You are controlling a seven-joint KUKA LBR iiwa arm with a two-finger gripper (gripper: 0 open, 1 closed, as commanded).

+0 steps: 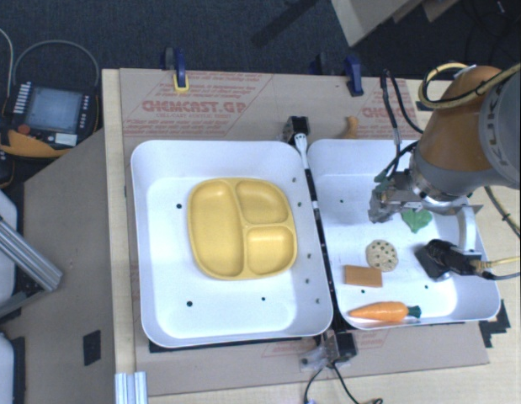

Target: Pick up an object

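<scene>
The right bin (344, 171) holds a green piece (417, 220), a round tan cookie (381, 254), an orange-brown block (362, 276) and a carrot (380, 312) along its front wall. My gripper (393, 206) hangs over the bin's middle right, just left of the green piece and above the cookie. Its fingertips are hidden under the wrist. Nothing shows between them.
The left bin (159, 225) holds a yellow divided plate (241, 226) at its centre. Blue clamps (180, 78) sit at the bench's back edge. The arm's orange band (454, 129) looms over the right bin's back right corner.
</scene>
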